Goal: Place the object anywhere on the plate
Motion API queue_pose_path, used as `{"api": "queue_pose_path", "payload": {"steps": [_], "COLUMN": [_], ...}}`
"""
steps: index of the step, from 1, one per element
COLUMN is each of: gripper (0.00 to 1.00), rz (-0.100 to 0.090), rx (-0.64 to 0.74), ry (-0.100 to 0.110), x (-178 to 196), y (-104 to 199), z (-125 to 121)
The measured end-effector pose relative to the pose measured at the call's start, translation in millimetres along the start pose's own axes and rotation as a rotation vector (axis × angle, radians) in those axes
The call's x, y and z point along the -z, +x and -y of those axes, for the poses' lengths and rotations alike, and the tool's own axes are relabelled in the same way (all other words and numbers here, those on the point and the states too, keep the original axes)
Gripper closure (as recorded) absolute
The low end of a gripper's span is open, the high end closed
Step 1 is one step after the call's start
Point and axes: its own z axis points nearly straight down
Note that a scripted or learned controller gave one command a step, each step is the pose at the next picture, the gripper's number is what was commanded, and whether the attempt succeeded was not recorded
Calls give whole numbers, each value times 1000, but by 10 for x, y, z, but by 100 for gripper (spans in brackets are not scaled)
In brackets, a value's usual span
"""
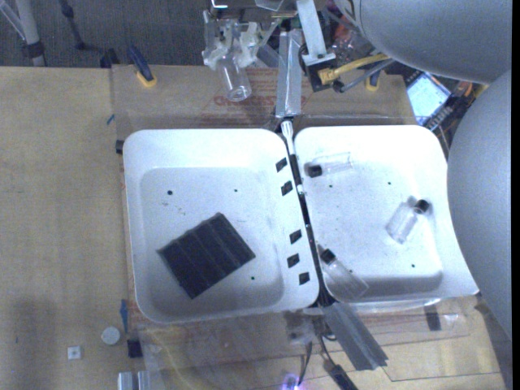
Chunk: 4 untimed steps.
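A large grey robot arm (pixel 455 23) is reaching in from the right, high above two white bins. Its gripper (pixel 231 63) is hanging beyond the left bin (pixel 138 161), pinching a clear vial (pixel 236 81). The dark ridged plate (pixel 205 254) is lying far below in that bin. Releasing from here would likely be dropping the vial outside; even over the plate, it may be rolling off.

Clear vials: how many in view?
4. In the right bin: one at back-left, one mid-right, one at front-left. A fourth in the gripper. The arm may hide more.
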Motion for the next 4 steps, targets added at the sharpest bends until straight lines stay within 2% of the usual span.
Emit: {"api": "queue_pose_path", "payload": {"steps": [1,2,3,4], "gripper": [100,100,100,100], "rz": [3,1,-1,2], "rx": [-679,-268,-66,-545], "ry": [9,8,1,8], "x": [-4,1,-2,-1], "y": [-583,-1532,-274,-822], "z": [69,170,29,91]}}
